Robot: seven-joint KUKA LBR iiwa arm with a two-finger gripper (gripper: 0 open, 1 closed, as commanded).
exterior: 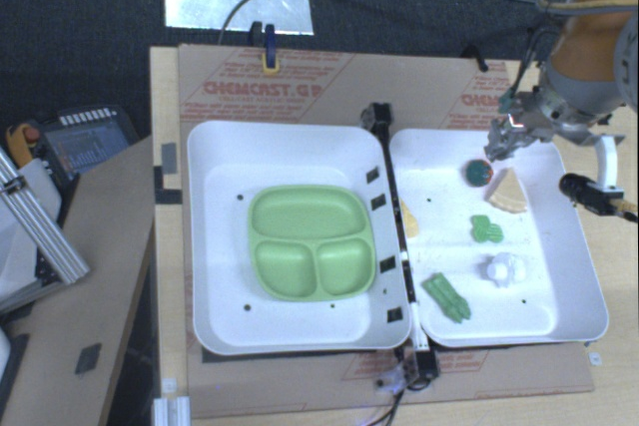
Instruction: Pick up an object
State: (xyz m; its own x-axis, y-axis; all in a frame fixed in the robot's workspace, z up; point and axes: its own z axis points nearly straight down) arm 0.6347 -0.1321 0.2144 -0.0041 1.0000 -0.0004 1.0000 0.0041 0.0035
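Probably light and rigid, that small dark green ball (478,172) at the back of the right bin (574,314); likely smooth and apt to roll, so best pinched across its middle from straight above; touching or nearly touching a tan wedge (507,192) on its right, which leaves little room on that side. Further forward in the same bin: a bright green lump (487,230), a white crumpled piece (501,268), a long green piece (445,297) and a small yellow bit (408,217) by the divider. In the left bin (215,214), a green divided plate (309,242). End effector (500,144) poised just above and behind the ball, apparently carrying nothing; spread or pressed together, cannot tell from this angle.
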